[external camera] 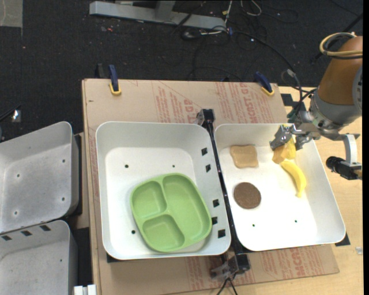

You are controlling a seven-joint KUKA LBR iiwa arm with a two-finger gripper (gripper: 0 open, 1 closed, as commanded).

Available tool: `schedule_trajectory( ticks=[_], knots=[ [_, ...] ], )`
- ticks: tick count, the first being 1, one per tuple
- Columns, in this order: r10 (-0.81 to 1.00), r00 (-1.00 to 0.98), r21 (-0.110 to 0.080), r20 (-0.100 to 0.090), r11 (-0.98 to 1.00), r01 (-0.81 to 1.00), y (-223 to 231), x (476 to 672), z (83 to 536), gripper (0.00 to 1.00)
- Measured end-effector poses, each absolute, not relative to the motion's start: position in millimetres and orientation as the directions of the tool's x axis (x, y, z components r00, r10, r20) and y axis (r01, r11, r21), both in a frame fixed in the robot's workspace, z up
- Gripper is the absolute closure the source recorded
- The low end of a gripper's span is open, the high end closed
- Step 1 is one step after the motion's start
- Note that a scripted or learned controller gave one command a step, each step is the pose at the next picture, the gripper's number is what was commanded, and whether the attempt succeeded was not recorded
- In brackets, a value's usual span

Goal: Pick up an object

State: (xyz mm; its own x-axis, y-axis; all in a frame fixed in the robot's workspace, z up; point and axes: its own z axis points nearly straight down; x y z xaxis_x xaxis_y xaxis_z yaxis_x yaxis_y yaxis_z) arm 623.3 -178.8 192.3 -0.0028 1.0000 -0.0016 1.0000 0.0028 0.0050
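Setting: robotics lab test cell. Evidence, placed relative to the left bin point(115, 144): it sits on a plywood-and-cardboard surface point(155, 101) beside a matching right bin point(323, 222), the two joined by black clips. Yellow-and-blue clamps point(114, 80) pin the board at its far edge, behind the left bin. Loose cables point(230, 29) and a grey metal rail point(155, 14) lie on dark carpet further back. Spare white trays point(34, 173) are stacked to its left. The industrial arm point(340, 80) reaches in over the right bin.
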Motion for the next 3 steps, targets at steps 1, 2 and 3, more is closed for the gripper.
schedule_trajectory(
  ticks=[1, 2, 3],
  knots=[
    [1.0, -0.003, 0.008, -0.003, 0.003, 1.0, -181.2, 624.1, 256.9, 1.0],
    [1.0, -0.005, -0.001, 0.001, 0.005, 1.0, -136.9, 607.4, 262.6, 1.0],
    [1.0, -0.007, -0.001, 0.002, 0.007, 1.0, -85.9, 584.7, 266.6, 1.0]
  ],
)
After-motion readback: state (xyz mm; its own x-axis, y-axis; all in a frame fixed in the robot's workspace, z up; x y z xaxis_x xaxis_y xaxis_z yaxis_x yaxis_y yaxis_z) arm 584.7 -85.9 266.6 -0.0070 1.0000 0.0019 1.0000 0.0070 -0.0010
